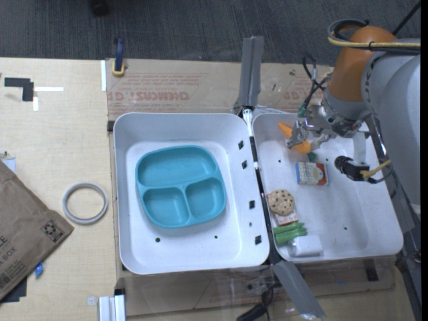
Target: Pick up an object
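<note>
My gripper hangs low over the far left corner of the right bin. An orange thing lies right under it, with orange showing on both sides of the gripper's tip. Whether it is touched I cannot tell. Nearer along the bin's left side lie a small red and white packet, a round cookie, a green vegetable piece and a white block.
The left bin holds a teal divided plate. On the bench to the left lie a grey tape ring and a brown cardboard box. The arm's grey body covers the right bin's far right side.
</note>
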### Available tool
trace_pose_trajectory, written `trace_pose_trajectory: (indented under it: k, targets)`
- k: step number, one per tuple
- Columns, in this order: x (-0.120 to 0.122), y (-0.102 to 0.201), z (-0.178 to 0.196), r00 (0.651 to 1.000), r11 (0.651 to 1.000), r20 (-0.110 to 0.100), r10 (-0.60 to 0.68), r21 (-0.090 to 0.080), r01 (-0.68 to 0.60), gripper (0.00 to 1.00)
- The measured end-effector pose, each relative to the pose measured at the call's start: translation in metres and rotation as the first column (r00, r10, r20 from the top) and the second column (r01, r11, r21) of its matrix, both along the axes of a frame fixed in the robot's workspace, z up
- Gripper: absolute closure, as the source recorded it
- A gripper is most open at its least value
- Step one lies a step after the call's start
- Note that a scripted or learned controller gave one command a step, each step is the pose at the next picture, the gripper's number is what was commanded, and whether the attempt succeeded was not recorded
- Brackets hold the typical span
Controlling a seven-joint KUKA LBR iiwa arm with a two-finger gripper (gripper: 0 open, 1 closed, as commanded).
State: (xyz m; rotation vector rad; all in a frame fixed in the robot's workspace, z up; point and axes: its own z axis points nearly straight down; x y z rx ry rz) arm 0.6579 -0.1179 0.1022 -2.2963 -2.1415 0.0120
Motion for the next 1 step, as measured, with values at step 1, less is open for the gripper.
trace_pose_trajectory:
  k: [1]
  targets:
    - [0.0017, 0.0523, 0.1433, 0.997, 0.997, 0.008, 0.076, 0.002, -0.076, 1.0]
